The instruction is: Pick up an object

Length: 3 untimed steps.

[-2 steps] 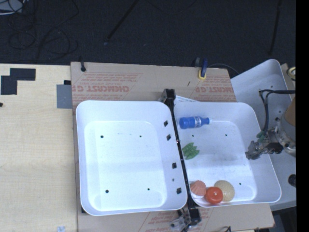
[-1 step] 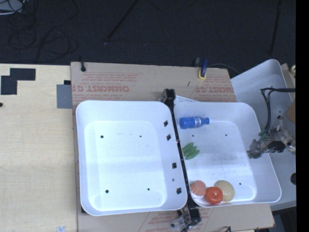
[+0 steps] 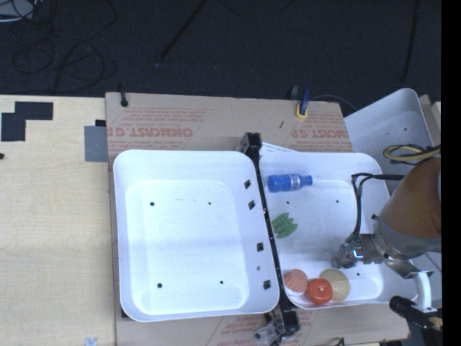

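Two white bins side by side on table [image 3: 57, 215]. Left bin [image 3: 184, 233] bare white inside. Right bin [image 3: 328, 193] holding blue bottle [image 3: 289, 182] near far edge, green leafy piece [image 3: 284, 225] mid-bin, pink round item [image 3: 295, 280], red ball [image 3: 319, 291], beige ball [image 3: 336, 282] clustered at near edge. Tool [image 3: 348, 255] low inside right bin, just above beige ball.

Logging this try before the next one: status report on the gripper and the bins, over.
Gripper low in right bin, nothing seen held. Blue bottle, green piece, three round items near corner, red one in front. Nothing blocking.
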Tool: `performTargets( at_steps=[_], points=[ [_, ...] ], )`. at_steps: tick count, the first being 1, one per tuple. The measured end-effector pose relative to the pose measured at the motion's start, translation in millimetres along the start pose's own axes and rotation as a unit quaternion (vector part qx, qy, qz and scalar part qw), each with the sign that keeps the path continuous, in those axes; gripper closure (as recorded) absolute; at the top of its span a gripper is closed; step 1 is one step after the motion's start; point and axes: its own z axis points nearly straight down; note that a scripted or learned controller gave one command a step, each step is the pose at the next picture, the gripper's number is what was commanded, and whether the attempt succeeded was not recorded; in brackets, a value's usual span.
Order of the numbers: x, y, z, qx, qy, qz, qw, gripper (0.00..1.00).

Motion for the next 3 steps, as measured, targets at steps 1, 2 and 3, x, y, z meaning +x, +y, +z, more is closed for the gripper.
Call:
performTargets(
  at_steps=[1, 2, 3],
  points=[
    [-39.5, 3.2, -153.2, -0.008, -0.005, 0.0, 1.0, 1.0],
    [7.7, -0.5, -57.7, 0.003, 0.002, -0.002, 1.0, 1.0],
    [4.2, 0.8, -72.4, 0.0, 0.0, 0.0, 1.0, 1.0]
  ],
)
